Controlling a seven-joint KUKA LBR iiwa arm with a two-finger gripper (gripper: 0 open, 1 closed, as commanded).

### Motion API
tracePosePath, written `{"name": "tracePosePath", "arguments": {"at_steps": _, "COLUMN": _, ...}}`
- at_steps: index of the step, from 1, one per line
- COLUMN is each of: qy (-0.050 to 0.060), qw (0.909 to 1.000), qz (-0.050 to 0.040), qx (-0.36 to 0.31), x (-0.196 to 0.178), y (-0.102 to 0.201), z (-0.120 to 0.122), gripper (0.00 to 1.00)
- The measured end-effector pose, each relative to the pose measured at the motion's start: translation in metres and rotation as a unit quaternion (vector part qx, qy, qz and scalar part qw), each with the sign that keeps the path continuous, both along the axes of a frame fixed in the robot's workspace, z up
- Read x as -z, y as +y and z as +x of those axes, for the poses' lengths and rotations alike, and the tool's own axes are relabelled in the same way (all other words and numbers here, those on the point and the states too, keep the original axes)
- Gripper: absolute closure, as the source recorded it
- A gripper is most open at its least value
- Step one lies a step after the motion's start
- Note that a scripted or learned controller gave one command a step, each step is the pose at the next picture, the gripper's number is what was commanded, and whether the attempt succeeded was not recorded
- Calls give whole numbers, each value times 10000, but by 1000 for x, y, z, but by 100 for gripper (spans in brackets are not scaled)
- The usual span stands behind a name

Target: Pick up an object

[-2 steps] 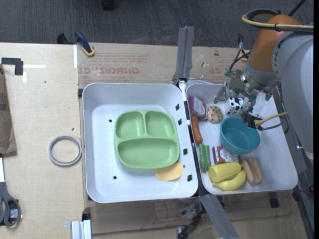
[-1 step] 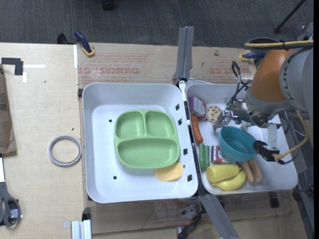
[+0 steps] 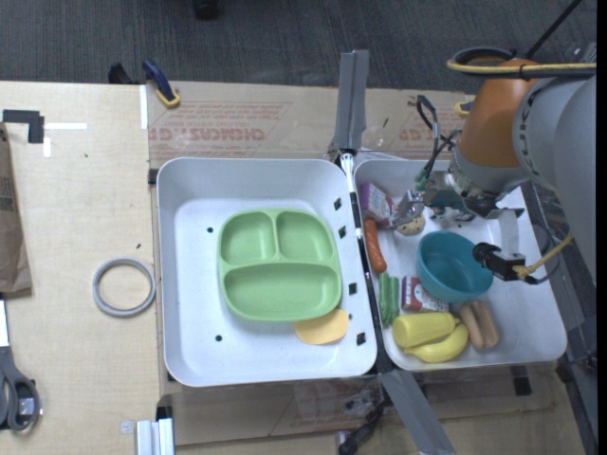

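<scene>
Silver metal claw (image 3: 411, 218), its grip too small to tell, hangs low in the right white bin (image 3: 531, 335) by the round teal bowl (image 3: 452, 263) and orange carrot (image 3: 376, 247), where crowding might make it miss.

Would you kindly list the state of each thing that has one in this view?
Green three-compartment plastic plate: flat, upright, nothing in its compartments, left bin.
Teal plastic bowl: upright, right bin.
Yellow plastic banana: lying flat beside the bowl.
End effector: low over the right bin.
</scene>
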State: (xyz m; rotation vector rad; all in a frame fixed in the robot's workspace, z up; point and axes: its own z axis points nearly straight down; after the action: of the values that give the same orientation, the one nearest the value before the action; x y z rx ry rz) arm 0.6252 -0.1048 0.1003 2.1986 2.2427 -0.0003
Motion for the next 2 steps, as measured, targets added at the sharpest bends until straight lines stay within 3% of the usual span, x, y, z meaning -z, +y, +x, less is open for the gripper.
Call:
{"name": "tracePosePath", "arguments": {"at_steps": 1, "qy": 11, "qw": 9999, "qz": 1, "qx": 122, "x": 9, "y": 5, "z": -25, "gripper": 0}}
{"name": "tracePosePath", "arguments": {"at_steps": 2, "qy": 11, "qw": 9999, "qz": -2, "qx": 148, "x": 0, "y": 3, "z": -25, "gripper": 100}}
